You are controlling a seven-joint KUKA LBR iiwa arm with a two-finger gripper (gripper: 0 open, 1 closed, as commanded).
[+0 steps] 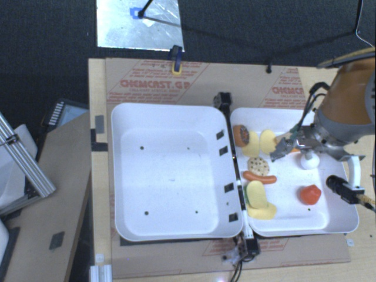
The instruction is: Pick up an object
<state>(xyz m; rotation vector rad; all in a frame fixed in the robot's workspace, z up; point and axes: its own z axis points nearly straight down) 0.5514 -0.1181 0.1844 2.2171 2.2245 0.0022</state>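
The grey two-finger gripper (281, 148), fingers spread and holding nothing, hovers in the right white plastic bin (338, 225) just beside a pale yellow rounded toy (268, 139), needing descent and closure.

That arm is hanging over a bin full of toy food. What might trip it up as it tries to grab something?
1. Crowding: the yellow pieces, the cookie and the sausage lie close together beside the gripper, so it may nudge or catch two at once.
2. The white ball sits right under the arm and looks likely to roll off if bumped.
3. The red piece lies apart, an easier target.
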